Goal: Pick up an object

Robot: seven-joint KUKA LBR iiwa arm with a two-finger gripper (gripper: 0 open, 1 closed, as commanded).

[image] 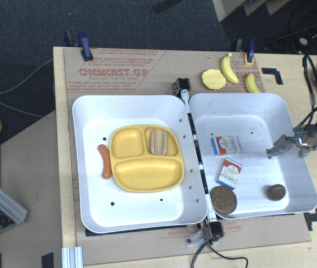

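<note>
Fingers of the gripper [277, 148] hover over the right bin [270, 108] near its right wall; whether they are spread or closed I cannot tell, and nothing shows between them. Below them lie a small brown ball [276, 192], a brown round disc [223, 200], and two small printed packets [226, 145] [229, 174]. The left bin [91, 116] holds a yellow divided plate [146, 158] with a sausage [105, 161] just beside it. Bananas [230, 69] rest on the table [119, 71].
</note>
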